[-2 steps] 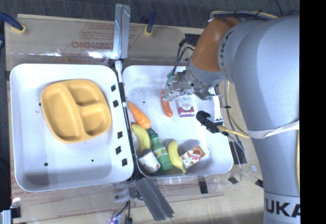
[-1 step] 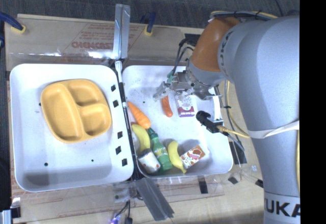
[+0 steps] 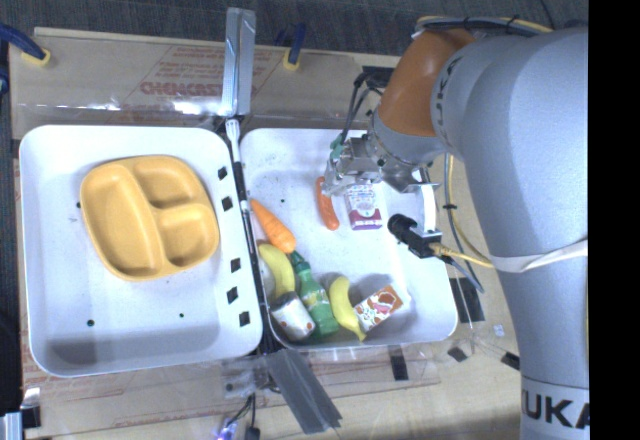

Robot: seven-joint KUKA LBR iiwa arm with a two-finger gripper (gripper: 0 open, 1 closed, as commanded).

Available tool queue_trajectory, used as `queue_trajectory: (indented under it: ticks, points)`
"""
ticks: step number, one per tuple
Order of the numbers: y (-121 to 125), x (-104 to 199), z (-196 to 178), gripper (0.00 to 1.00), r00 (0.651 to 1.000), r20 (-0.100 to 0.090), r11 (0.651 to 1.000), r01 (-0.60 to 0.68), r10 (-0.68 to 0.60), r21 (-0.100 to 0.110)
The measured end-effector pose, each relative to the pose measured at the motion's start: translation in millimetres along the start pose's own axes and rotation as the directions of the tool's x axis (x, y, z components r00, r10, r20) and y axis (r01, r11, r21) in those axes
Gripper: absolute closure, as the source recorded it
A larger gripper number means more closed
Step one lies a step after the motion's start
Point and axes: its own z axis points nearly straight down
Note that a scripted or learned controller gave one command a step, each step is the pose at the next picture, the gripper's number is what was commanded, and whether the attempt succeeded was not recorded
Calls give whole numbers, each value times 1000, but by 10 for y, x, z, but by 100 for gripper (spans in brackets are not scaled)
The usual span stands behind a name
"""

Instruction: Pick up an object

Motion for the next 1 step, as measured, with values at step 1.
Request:
queue_trajectory:
  ticks: [1]
  points:
    - [0,0,1,0,1000,0,1000,0,0,0]
